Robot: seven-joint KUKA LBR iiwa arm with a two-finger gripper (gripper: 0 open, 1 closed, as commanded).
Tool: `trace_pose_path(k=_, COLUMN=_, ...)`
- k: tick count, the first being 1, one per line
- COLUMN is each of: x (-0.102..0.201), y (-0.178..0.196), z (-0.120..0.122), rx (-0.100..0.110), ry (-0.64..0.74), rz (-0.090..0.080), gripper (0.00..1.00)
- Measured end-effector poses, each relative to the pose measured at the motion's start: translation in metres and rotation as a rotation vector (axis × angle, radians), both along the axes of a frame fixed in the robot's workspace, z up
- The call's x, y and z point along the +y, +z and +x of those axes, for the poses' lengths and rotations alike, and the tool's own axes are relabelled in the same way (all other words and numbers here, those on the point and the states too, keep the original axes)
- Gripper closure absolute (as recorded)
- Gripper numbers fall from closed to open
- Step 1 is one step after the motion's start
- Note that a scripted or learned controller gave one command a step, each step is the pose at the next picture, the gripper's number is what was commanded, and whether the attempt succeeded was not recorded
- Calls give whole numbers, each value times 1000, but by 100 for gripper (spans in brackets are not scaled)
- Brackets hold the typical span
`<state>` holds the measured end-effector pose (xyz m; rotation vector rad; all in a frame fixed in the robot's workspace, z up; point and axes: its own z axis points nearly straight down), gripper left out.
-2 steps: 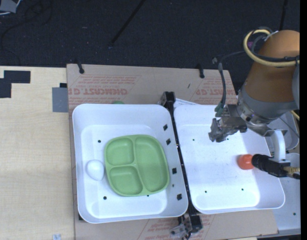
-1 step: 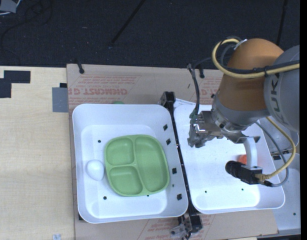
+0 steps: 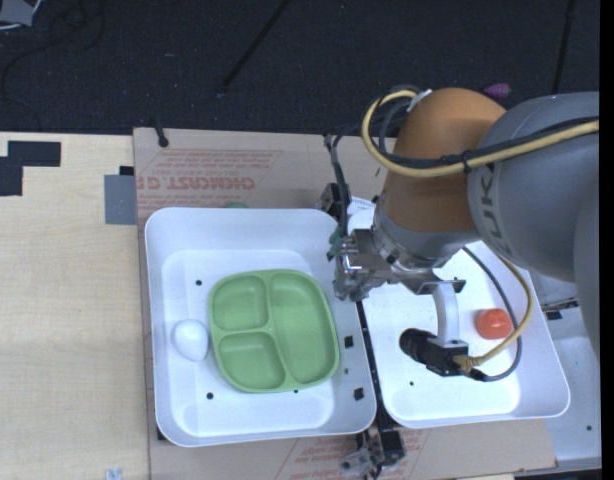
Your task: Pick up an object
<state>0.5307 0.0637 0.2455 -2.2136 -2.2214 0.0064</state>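
Note:
A green divided plate (image 3: 273,329) lies flat in the left bin (image 3: 177,238). A small white egg-shaped object (image 3: 190,339) rests just off the plate's left edge. In the right bin (image 3: 532,393), a small orange-red object (image 3: 493,322) lies near the right side. My gripper (image 3: 349,271) hangs under the orange wrist band (image 3: 442,168), over the seam between the two bins. It is close to the plate's upper right corner, and I see nothing held in it.
A yellow cable (image 3: 519,308) loops from the wrist down to a black connector (image 3: 430,351) over the right bin's floor. Both bins sit on cardboard (image 3: 237,173) on a wooden bench (image 3: 57,308). The grey arm (image 3: 547,188) covers the right bin's far part.

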Motion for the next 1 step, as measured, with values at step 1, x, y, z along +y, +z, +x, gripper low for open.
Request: trace_pose_path(k=1, x=43, y=-9, z=8, rx=-2, ry=0, rz=0, gripper=100)
